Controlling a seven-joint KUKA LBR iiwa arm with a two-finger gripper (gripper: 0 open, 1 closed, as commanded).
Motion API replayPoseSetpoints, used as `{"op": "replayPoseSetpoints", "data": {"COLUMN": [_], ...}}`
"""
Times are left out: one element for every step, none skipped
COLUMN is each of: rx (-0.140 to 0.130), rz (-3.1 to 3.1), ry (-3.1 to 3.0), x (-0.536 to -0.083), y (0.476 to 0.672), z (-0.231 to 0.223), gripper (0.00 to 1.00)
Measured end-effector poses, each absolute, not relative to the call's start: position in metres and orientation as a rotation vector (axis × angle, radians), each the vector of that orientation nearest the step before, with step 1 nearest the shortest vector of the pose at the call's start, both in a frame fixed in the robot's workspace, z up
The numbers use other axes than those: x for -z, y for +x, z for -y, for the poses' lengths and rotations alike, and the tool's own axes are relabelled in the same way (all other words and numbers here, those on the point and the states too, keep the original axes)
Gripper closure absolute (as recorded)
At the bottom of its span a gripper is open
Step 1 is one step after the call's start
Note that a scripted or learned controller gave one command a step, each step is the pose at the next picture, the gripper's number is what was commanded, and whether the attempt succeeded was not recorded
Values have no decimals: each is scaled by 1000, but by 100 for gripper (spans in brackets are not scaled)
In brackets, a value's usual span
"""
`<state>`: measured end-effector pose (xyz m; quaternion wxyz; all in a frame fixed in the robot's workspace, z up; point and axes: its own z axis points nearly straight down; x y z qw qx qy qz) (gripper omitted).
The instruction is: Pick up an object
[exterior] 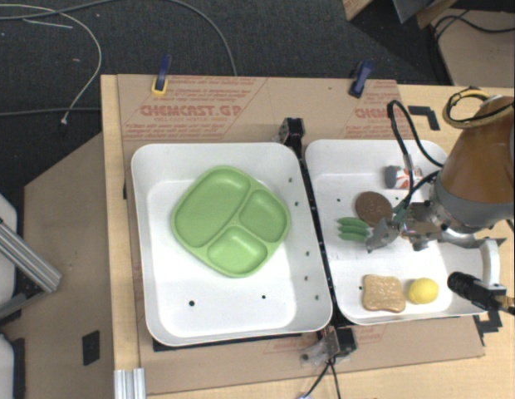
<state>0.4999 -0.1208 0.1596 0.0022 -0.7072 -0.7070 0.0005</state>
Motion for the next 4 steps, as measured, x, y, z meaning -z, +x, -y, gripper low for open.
{"op": "replayPoseSetpoints", "data": {"rx": [-2, 2, 1, 3], "rz": [2217, 2219, 2223, 2225], "ry": [-2218, -2221, -2221, -2222], "x": [-118, -130, -172, -215], "y": [501, 501, 498, 499], "z": [122, 122, 120, 123], "gripper": [0, 100, 100, 100]}}
